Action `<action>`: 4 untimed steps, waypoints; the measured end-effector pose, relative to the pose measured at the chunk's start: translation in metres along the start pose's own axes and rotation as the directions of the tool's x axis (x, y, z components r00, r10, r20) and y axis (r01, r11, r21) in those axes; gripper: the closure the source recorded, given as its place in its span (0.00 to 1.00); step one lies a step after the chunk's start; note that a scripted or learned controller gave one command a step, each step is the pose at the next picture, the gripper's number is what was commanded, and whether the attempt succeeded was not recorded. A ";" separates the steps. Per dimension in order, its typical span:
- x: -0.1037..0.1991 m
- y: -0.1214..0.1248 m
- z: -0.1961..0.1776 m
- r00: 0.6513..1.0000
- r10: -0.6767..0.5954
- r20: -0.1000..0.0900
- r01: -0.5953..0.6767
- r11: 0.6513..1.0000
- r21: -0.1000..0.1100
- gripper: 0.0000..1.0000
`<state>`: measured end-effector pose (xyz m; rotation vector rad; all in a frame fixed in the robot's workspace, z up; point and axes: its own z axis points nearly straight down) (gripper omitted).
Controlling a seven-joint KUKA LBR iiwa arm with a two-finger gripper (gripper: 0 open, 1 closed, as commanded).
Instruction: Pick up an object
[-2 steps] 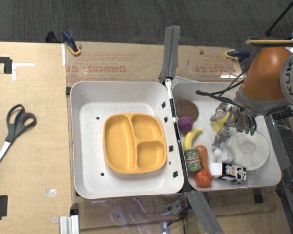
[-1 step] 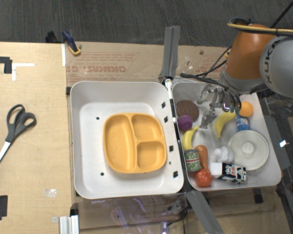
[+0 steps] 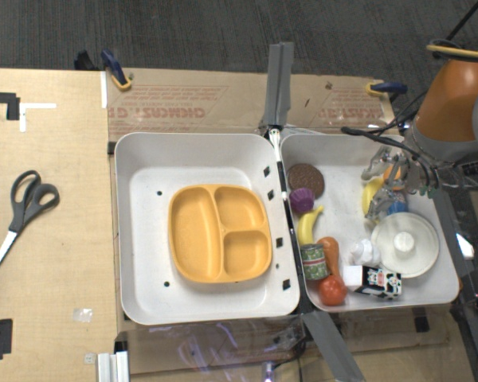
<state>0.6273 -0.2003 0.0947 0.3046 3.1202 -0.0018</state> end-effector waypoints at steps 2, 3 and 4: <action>0.019 0.059 -0.120 0.998 0.067 -0.001 -0.067 0.998 -0.001 1.00; 0.077 0.030 -0.028 0.886 -0.464 -0.003 0.464 0.886 -0.002 1.00; 0.064 0.028 -0.180 0.974 -0.228 0.000 0.228 0.974 -0.001 1.00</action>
